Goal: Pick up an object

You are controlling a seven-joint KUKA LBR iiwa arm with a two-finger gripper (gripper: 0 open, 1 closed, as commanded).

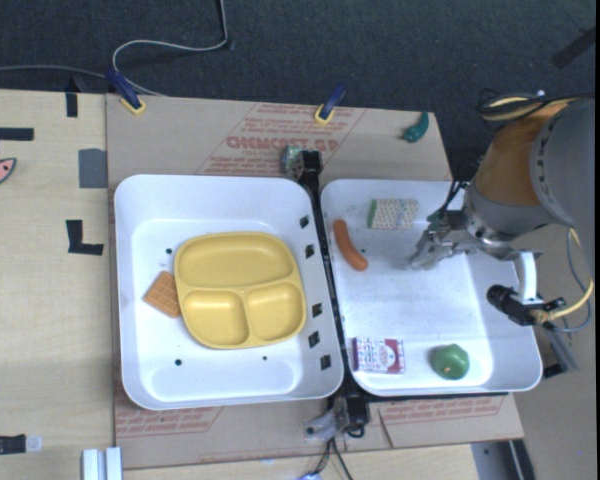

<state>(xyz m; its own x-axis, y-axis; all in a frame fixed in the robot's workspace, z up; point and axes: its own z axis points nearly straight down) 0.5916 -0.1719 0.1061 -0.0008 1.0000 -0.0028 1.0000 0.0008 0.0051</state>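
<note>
Glossy yellow plastic tray (242,290)

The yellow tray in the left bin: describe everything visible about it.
The yellow tray is a smooth, plastic-looking dish with rounded corners and three compartments: one wide one along the far side, two smaller ones nearer the camera. It lies flat, right way up, slightly rotated, on the left bin's floor. An orange cracker-like square sits at its left edge, seemingly tucked partly beneath.

2 white bins (140,298). The divided tray (242,290) is yellow, the cracker (162,294) tan, the sausage (349,245) orange, the sponge (393,213) green-speckled, the ball (450,361) green, the packet (378,355) red and white.
</note>
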